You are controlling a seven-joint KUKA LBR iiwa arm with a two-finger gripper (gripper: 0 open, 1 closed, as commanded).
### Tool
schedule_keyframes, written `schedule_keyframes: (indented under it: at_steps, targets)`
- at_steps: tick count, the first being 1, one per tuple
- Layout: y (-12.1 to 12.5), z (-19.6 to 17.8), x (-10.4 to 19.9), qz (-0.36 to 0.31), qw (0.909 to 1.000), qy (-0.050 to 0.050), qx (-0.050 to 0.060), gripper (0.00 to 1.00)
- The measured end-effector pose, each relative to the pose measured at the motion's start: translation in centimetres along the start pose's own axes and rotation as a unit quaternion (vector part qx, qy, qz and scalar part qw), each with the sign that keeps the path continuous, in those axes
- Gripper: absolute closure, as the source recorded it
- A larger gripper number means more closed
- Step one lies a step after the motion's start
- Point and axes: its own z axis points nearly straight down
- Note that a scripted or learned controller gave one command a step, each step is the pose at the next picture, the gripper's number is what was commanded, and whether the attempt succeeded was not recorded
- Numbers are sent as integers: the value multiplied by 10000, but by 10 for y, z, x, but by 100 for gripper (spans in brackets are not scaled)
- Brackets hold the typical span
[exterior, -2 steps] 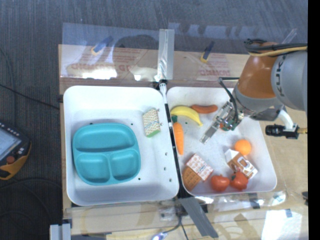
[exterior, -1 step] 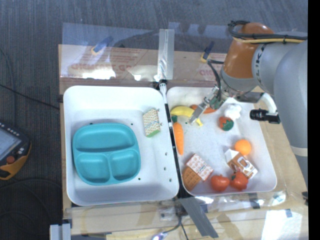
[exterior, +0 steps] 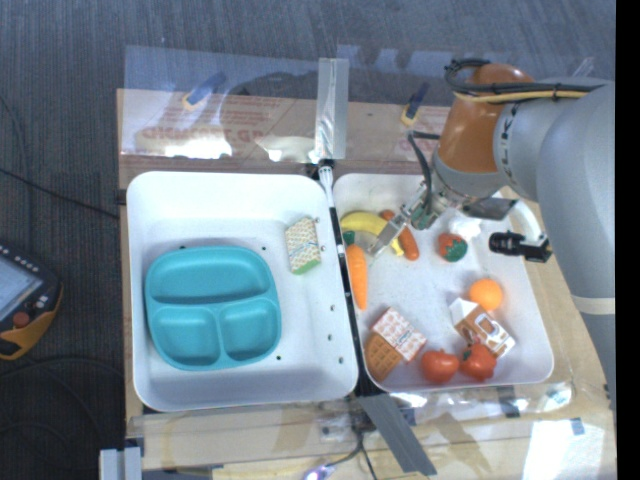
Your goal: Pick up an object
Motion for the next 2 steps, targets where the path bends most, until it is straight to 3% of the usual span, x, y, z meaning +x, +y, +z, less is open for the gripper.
schedule_keyframes:
  at_steps: [1, 2]
  targets:
    - [1, -8, -1, -15, 10000, -28, 7, 100]
    - [43, -139, 78, 966, 9953, 50, 48, 100]
